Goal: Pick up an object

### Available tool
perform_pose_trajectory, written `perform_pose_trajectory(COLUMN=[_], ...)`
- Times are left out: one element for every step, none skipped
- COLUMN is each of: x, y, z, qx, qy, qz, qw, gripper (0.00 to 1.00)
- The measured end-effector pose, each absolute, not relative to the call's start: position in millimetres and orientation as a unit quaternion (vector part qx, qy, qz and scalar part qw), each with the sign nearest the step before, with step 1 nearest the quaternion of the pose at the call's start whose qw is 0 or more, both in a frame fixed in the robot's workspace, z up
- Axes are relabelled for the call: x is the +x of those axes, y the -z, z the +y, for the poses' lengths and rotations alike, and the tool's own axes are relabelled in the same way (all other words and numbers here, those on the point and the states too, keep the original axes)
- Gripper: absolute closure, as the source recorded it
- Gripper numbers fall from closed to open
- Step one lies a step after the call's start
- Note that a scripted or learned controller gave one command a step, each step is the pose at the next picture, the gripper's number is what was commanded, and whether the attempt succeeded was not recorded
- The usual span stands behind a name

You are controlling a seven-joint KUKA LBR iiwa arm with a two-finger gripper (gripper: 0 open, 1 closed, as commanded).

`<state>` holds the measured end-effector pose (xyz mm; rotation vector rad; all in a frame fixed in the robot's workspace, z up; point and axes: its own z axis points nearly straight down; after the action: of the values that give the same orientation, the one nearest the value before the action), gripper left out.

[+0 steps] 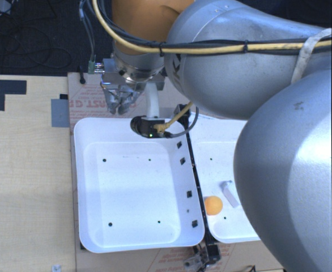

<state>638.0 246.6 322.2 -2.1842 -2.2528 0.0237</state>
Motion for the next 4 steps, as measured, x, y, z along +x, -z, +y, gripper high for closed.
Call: perform_pose_trajectory(x=[637.7, 620.9, 557.2, 533.3], y=[-332, -194, -147, -129], z=[248, 243, 128, 128], qx=[-0.694, -0.704, -0.711, -0.707], qy=[-0.0088, -0.0072, -0.0081, -0.0036], qz=[-0.720, -0.710, -0.704, -0.707], qw=[0.002, 0.003, 0.004, 0.003], gripper=[1.00, 1.00, 1.00, 1.00])
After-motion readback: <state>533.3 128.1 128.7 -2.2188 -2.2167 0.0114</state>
